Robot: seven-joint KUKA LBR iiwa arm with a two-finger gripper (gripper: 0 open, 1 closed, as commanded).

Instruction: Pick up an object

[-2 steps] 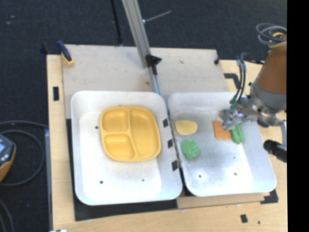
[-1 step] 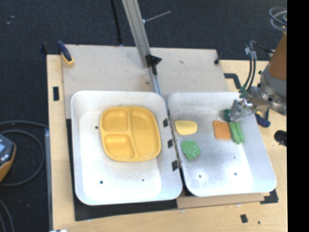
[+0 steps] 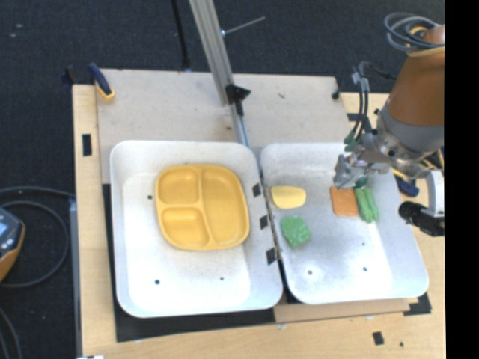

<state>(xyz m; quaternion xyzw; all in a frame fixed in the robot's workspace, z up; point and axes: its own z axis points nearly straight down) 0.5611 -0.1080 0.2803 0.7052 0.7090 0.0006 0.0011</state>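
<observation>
From above, my gripper (image 3: 352, 172) hangs over the right bin (image 3: 389, 275), just above an orange block (image 3: 343, 203) with a long green piece (image 3: 367, 204) touching its right side. A pale yellow oval (image 3: 288, 197) and a crinkled green lump (image 3: 296, 231) lie near the bin's left wall. The left bin (image 3: 135, 275) holds a yellow divided plate (image 3: 202, 206).

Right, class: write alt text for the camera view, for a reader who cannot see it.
A grey and orange robot arm lowers its tool into the right white bin, just above an orange block and a green piece; a yellow lump and green lump lie nearby. The left bin holds a yellow divided plate.
</observation>
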